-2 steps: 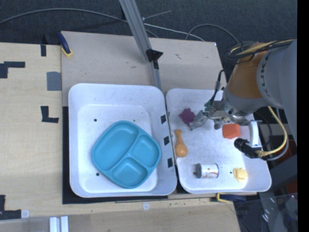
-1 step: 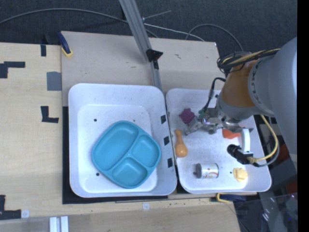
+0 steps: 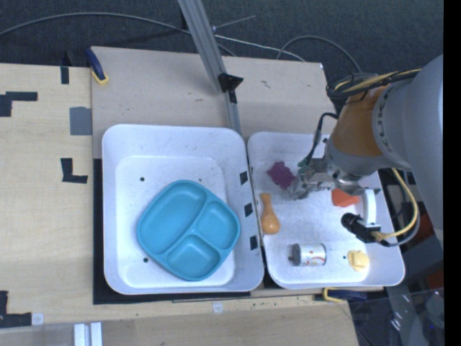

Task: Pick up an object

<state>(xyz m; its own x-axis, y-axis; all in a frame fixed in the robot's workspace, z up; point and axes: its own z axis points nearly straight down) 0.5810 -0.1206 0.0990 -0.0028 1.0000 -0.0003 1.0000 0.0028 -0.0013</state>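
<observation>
My gripper (image 3: pixel 300 187) reaches down into the right bin (image 3: pixel 288 269) from the right, its tip just right of a small purple object (image 3: pixel 279 173) lying near the bin's upper left. An orange pear-shaped toy (image 3: pixel 269 215) lies by the bin's left wall. A silver can (image 3: pixel 308 254) lies on its side near the front. A small yellow object (image 3: pixel 357 259) rests at the front right, and a red-orange piece (image 3: pixel 343 197) shows beside the wrist. Nothing is visibly held.
The left bin (image 3: pixel 115 157) holds a blue divided plate (image 3: pixel 189 229). A grey metal pole (image 3: pixel 209 45) slants over the bench behind the bins. The arm's grey body and orange band (image 3: pixel 356 125) cover the right bin's far right side. Black cables (image 3: pixel 374 233) hang near the wrist.
</observation>
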